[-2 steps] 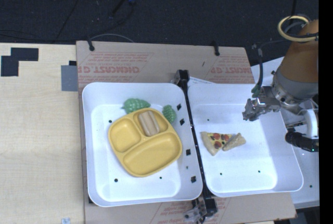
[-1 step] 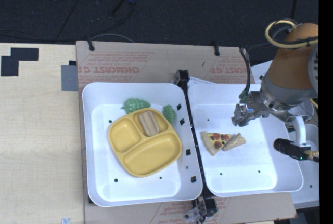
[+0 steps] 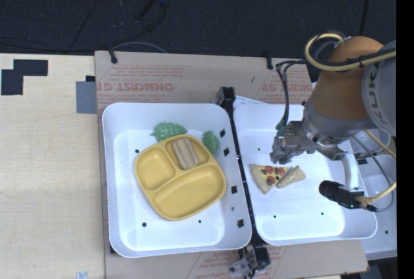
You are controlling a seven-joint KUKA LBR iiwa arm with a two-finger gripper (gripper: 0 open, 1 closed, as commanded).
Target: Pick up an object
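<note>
A toy pizza slice (image 3: pixel 277 177) lies flat in the right bin (image 3: pixel 304 223), near its left wall. My gripper (image 3: pixel 282 153) hangs just above the slice's upper edge, with the grey and orange arm behind it to the right. In the left bin (image 3: pixel 123 206) a yellow divided tray (image 3: pixel 180 177) sits at a tilt. A brown sausage-like piece (image 3: pixel 185 153) rests in the tray's top compartment. Green leafy toys (image 3: pixel 169 131) peek out from behind the tray's upper rim, one more (image 3: pixel 209 140) at its right.
A black divider (image 3: pixel 236 167) with clips runs between the two bins. A black cylindrical part with a green light (image 3: pixel 339 194) on cables hangs over the right bin's right side. Cardboard lies under the bins, and a wooden bench top (image 3: pixel 45 174) spreads to the left.
</note>
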